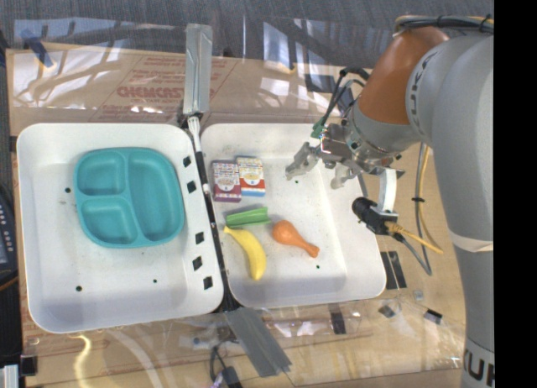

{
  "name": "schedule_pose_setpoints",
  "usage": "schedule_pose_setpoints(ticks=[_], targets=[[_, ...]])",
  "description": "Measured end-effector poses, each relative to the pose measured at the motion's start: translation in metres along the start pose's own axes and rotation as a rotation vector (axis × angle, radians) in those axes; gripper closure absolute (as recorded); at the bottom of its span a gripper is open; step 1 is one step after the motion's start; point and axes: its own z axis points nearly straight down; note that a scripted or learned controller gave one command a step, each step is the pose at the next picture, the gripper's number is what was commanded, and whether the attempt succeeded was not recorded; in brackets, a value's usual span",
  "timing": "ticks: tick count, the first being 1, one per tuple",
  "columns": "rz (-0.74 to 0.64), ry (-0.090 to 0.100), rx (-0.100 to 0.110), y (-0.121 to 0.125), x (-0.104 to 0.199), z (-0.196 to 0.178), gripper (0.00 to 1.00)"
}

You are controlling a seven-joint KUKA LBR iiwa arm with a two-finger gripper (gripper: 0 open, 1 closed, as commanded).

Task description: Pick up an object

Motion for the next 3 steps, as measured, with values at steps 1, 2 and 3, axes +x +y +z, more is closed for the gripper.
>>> schedule_pose_setpoints(ticks=[1,2,3], targets=[[-0.073,0.000,0.000,-0.087,-0.015,0.097,0.00],[-0.079,0.000,0.001,-0.087,-0.015,0.088,1.00],[-0.116,-0.001,-0.008,-0.030,0.006,-0.030,1.00]])
